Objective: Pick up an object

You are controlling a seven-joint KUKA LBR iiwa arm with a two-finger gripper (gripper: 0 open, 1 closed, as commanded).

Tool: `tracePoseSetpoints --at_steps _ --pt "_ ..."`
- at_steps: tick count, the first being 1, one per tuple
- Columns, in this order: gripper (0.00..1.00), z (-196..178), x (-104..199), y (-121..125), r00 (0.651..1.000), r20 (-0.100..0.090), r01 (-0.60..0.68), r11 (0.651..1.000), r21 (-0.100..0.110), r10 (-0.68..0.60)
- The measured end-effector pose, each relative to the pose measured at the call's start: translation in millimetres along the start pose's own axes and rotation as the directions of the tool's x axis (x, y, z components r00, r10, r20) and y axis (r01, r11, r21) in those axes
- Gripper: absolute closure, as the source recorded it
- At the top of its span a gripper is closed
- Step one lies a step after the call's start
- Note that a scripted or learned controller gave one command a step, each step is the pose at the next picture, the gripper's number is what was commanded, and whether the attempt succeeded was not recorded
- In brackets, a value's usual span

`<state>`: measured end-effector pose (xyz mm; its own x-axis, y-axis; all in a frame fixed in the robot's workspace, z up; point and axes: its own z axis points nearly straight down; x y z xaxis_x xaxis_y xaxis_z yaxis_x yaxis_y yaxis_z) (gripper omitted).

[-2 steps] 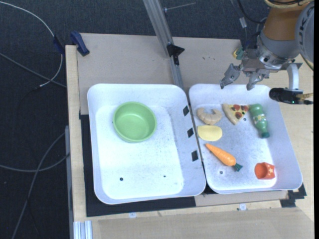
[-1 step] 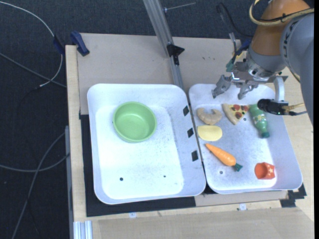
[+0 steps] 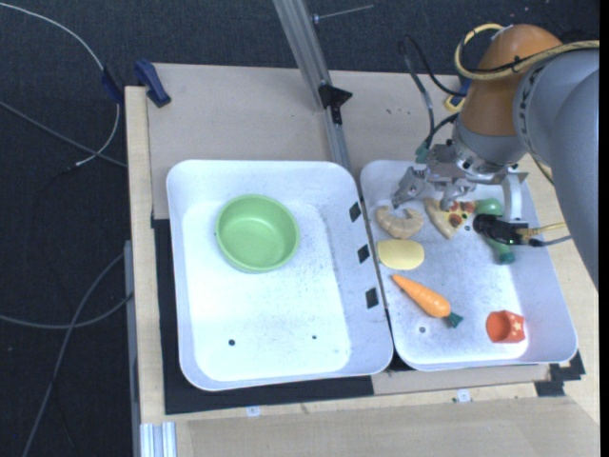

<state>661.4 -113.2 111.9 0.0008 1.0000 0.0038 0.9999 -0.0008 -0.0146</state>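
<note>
Our pincer [image 3: 436,190] sits low at the far end of the right bin [image 3: 542,293], just beyond the yellow oval piece [image 3: 400,253], and the crowding there is what worries us. Between the yellow oval piece and the pincer lie a tan curled piece [image 3: 401,221] and a wedge [image 3: 445,215] like a pizza slice, close together, with a small green piece [image 3: 488,207] farther right. We judge that a close here may catch two things at once, or nip only an edge so that the thing slips out on the lift. The tan curled piece nearly touches the yellow oval piece, so a push on it may shove the oval toward the bin's wall. Easier targets lie on the near side of the yellow oval piece: a carrot [image 3: 422,296] just in front of it and a red piece [image 3: 505,327] well to its front and right, each with bare floor around it. A green bowl [image 3: 257,233] stands well left of the yellow oval piece, in the left bin [image 3: 190,284]. We cannot tell how wide the pincer stands, since the wrist's metal covers it from above. We see nothing clearly held in it, and whether it touches the wedge or the tan curled piece we cannot tell.
</note>
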Motion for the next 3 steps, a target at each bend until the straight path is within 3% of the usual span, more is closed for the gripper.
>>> tracePoseSetpoints --at_steps 1,3 --pt "1.00 -18.1 0.5 3.0 1.000 -0.001 0.000 1.000 -0.011 0.000" --pt "1.00 -130.0 6.6 -0.5 1.000 0.003 0.002 1.000 -0.024 -0.002"
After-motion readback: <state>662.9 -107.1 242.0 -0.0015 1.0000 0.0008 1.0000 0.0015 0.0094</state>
